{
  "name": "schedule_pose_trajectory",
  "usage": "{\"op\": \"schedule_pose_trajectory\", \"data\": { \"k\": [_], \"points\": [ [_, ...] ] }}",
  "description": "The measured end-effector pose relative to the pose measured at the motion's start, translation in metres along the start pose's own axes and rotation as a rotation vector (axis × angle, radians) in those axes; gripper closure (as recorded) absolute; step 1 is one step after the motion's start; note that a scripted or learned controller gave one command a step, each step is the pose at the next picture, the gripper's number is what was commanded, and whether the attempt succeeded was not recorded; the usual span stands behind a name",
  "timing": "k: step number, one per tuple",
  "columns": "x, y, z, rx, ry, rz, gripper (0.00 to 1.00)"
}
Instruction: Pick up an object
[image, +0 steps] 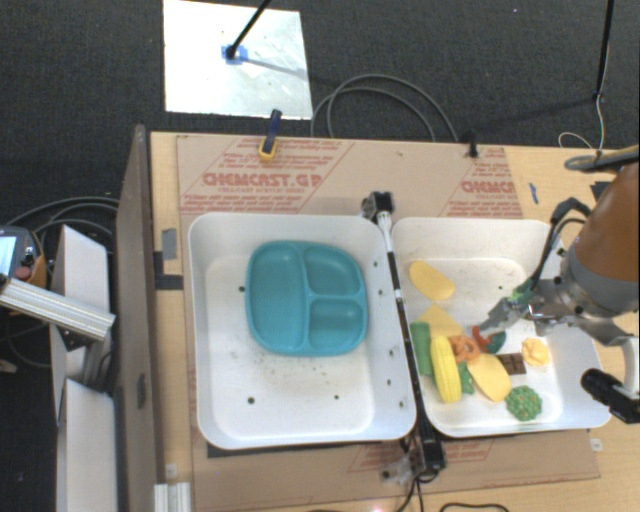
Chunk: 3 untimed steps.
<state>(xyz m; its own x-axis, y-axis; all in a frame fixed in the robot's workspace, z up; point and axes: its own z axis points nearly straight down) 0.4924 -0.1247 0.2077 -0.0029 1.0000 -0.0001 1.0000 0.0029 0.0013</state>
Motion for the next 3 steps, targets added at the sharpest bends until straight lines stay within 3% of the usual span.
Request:
{"op": "schedule_pose_trajectory", "data": {
  "k": [1, 2, 3],
  "points": [
    [-0.031, 0.008, 0.126, -0.004, 0.002, 0.006, 0.0],
    [-0.009, 0.092, 0.12, -0.011, -0.003, -0.006, 0.0],
    [-0.056, 0.063, 0.123, 0.0, 0.0, 0.005, 0.0]
  ]
}}
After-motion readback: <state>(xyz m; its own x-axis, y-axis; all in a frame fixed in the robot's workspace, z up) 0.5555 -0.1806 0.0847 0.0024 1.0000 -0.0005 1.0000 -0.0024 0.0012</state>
